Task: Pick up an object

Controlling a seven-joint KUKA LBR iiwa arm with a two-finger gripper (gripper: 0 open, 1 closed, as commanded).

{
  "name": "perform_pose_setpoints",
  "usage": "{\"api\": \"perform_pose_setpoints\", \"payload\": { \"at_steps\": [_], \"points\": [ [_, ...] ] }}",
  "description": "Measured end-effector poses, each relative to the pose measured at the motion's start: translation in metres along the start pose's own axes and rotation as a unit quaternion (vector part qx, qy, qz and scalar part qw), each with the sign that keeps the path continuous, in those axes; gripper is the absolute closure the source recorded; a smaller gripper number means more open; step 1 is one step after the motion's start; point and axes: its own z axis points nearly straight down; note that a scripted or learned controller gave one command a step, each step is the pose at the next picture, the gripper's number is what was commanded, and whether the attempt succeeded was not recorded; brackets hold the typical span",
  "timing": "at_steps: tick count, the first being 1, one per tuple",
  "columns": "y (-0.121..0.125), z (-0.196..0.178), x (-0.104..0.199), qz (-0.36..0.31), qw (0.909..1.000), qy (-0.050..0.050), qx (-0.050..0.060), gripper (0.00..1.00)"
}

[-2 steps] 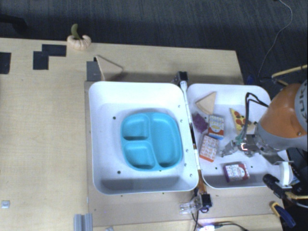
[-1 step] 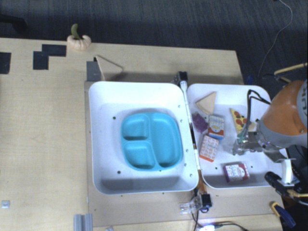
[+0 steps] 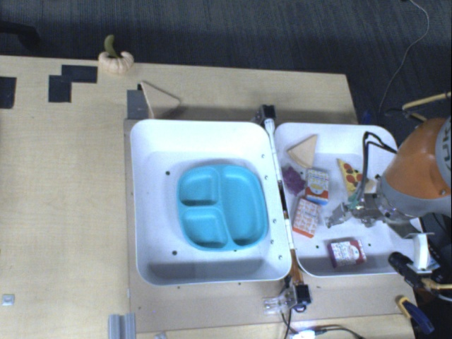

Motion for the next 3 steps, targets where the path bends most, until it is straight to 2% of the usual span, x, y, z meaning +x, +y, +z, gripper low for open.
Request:
{"api": "perform_pose_setpoints", "payload": {
  "at_steps": [1,2,3],
  "points": [
    [0.002,-0.011,0.0,-0.001,1.0,0.0,-0.002,1.0],
    [0.002,-0.011,0.0,-0.001,1.0,0.0,-0.002,0.0],
    [-0.007,0.011,0.05,0.001,1.0,0.0,0.002,0.0]
  ]
}}
